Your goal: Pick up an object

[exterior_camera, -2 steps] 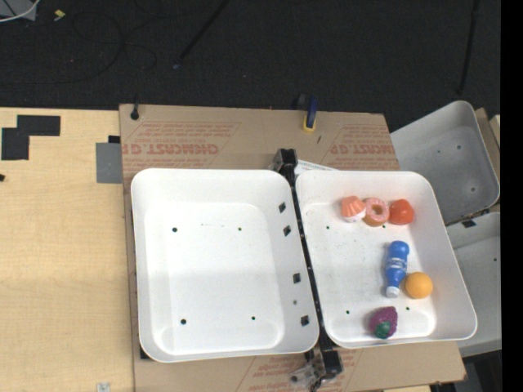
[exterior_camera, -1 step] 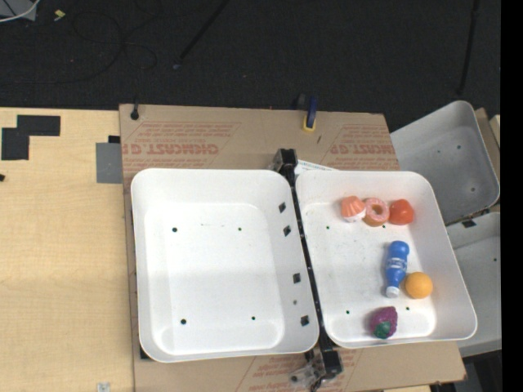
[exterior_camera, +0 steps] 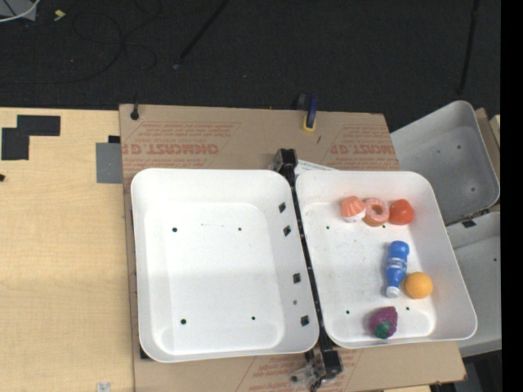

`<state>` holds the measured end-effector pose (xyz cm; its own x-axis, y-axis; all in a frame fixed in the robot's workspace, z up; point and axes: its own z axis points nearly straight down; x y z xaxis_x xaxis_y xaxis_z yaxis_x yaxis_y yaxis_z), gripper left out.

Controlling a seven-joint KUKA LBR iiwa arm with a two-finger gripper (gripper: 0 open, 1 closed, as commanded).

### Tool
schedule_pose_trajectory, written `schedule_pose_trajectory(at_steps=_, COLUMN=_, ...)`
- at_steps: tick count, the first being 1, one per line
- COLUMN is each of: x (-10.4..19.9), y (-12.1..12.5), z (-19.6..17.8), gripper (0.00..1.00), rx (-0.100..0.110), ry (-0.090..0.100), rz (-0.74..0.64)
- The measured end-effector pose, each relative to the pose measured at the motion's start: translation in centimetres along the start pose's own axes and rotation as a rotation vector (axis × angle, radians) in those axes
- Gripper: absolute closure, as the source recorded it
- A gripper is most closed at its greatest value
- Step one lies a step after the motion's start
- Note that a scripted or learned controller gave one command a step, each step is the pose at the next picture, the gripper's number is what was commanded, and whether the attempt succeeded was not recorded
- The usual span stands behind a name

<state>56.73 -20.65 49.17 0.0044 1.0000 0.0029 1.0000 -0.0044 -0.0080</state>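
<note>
The right bin [exterior_camera: 445,219] holds several small toys. Along its far side lie a pink ridged piece [exterior_camera: 352,208], a pink ring [exterior_camera: 377,211] and a red piece [exterior_camera: 400,212] in a row. A blue and white bottle [exterior_camera: 396,268] lies nearer the middle, with an orange ball [exterior_camera: 418,286] touching its right side. A purple toy with a green tip [exterior_camera: 383,322] sits near the front rim.
The left bin [exterior_camera: 147,219] sits beside the right one on a cardboard sheet [exterior_camera: 212,141]. A black clip strip [exterior_camera: 296,251] joins the bins. A grey metal plate [exterior_camera: 449,149] stands at the right. A blue and yellow clamp [exterior_camera: 309,113] grips the sheet's far edge.
</note>
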Motion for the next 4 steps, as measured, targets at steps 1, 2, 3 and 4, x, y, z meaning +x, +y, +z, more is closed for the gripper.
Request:
schedule_pose_trajectory(at_steps=1, x=0.2, y=8.0, z=-4.9, gripper=1.00, rx=-0.012, ry=-0.006, rz=-0.010)
schedule_pose_trajectory(at_steps=2, x=3.4, y=-0.2, z=-2.1, gripper=1.00, rx=-0.001, ry=0.000, rz=-0.005)
schedule_pose_trajectory(at_steps=3, x=-0.8, y=5.9, z=-4.7, gripper=1.00, rx=-0.009, ry=-0.006, rz=-0.004)
schedule_pose_trajectory(at_steps=4, x=-0.4, y=7.8, z=-4.6, gripper=1.00, rx=-0.006, ry=-0.003, rz=-0.010)
